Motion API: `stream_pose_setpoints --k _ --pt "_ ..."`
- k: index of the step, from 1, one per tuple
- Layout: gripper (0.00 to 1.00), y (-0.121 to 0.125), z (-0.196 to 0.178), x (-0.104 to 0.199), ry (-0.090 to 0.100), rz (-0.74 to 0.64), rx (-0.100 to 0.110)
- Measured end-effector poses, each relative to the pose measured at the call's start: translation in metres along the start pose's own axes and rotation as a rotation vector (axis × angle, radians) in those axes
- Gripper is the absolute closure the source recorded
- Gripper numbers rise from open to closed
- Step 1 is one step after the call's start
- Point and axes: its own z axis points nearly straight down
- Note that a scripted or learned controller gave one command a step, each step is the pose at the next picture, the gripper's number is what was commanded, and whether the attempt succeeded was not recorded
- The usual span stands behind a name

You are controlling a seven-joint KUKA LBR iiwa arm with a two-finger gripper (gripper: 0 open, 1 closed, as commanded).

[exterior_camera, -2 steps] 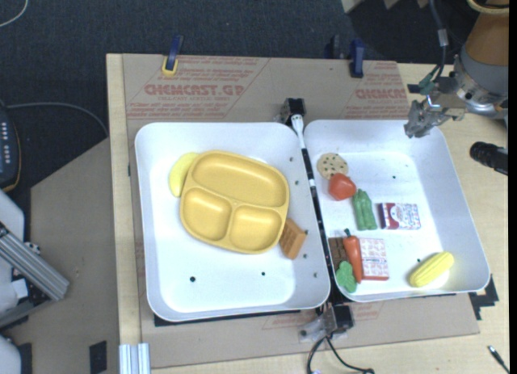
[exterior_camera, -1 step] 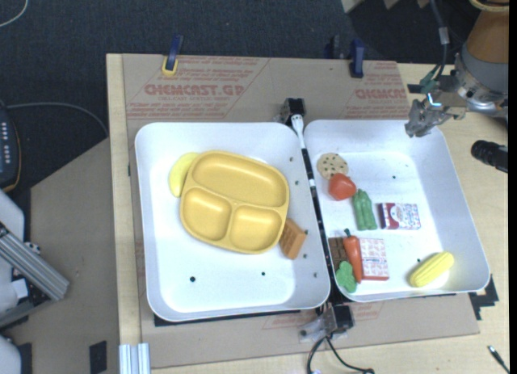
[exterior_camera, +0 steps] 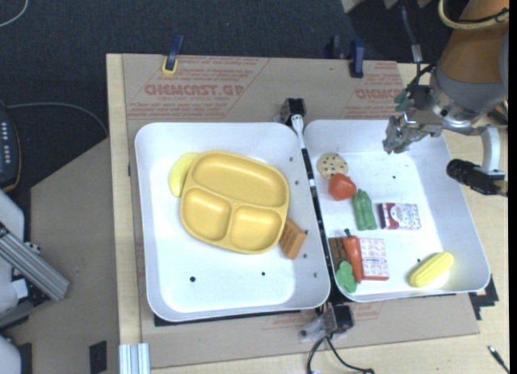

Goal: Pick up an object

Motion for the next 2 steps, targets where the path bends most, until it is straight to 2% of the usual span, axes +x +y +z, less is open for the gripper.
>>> stream_pose_setpoints --k 1,2 --pt "1.0 -0.034 0.008 0.035 0.0 0.001 0.002" --pt "1.0 -0.06 -0.005 0.075 0.0 0.0 0.0"
